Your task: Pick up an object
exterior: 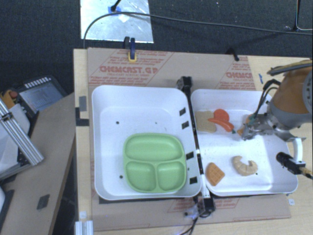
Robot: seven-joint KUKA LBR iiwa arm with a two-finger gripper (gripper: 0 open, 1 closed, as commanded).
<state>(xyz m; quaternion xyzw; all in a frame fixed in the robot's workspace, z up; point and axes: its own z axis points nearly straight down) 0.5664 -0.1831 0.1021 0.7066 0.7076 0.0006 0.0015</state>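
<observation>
The right bin (244, 101) holds several small items: a red-orange piece (223, 120) beside a tan flat piece (205, 123) at its far left, an orange waffle-like square (214, 173) at the front left, and a beige curled piece (244, 166) near the front middle. My gripper (248, 130) hangs low over the right bin's middle, just right of the red-orange piece and above the beige piece. Its fingers are too small and dark to make out.
The left bin (110, 106) carries a green three-compartment plate (154, 161). A black divider (191, 131) runs between the two bins. The arm's grey and orange wrist (293, 99) crosses the right bin's far right edge.
</observation>
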